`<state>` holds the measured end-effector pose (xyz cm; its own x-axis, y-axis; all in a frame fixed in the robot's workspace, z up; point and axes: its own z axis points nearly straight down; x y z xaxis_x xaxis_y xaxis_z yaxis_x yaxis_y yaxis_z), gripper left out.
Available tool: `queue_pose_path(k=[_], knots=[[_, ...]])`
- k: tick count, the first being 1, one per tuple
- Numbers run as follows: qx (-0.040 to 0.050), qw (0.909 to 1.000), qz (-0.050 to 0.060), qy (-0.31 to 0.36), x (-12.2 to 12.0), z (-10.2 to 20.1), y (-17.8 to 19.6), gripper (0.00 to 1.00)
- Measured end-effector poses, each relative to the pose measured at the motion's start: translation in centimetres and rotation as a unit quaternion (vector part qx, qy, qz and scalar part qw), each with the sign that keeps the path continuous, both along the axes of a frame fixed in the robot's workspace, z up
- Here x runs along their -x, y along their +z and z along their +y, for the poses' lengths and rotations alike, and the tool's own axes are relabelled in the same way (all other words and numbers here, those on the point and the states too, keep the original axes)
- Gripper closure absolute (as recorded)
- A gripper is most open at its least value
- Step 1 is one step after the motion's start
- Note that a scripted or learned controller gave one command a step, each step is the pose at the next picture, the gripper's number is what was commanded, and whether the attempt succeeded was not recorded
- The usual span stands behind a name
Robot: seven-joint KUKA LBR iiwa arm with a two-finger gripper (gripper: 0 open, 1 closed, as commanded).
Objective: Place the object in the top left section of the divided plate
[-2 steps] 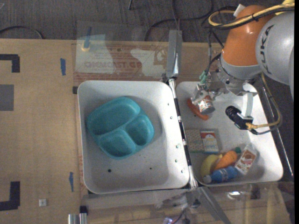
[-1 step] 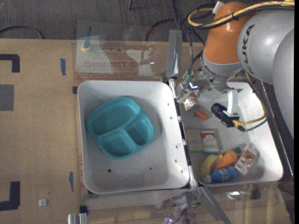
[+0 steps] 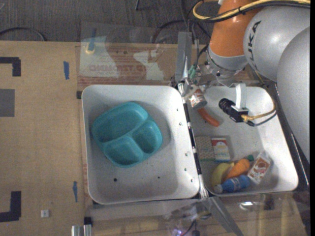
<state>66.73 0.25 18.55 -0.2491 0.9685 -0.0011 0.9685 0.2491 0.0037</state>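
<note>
Camera view, arm: the grey arm is reaching in from the right, its gripper (image 3: 196,93) hanging over the far left corner of the right bin (image 3: 288,178), beside the wall shared with the left bin (image 3: 167,193).
Gripper: a small can (image 3: 198,100) is sitting at the fingertips, tilted; whether the jaws are clamping it cannot be told.
Task object: judged to be that can, being at the fingertips.
Plate: the teal divided plate (image 3: 127,133) is lying in the left bin, turned at an angle, its sections bare and awaiting the drop.
Remaining stock: a carrot (image 3: 208,117), a small box (image 3: 221,148), a banana (image 3: 221,171) and a blue bottle (image 3: 233,184) are lying in the right bin, near side, clear of the arm's path.
</note>
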Motion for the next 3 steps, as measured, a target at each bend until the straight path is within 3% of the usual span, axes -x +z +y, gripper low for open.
queue_pose_path(k=[1,2,3], knots=[[-0.0002,0.9977,0.002,0.067,7.3,8.1,-0.1,1.00],[-0.0002,0.9869,0.003,0.161,11.4,12.0,-0.1,1.00],[0.0002,0.9920,0.000,0.126,10.8,8.8,4.7,1.00]])
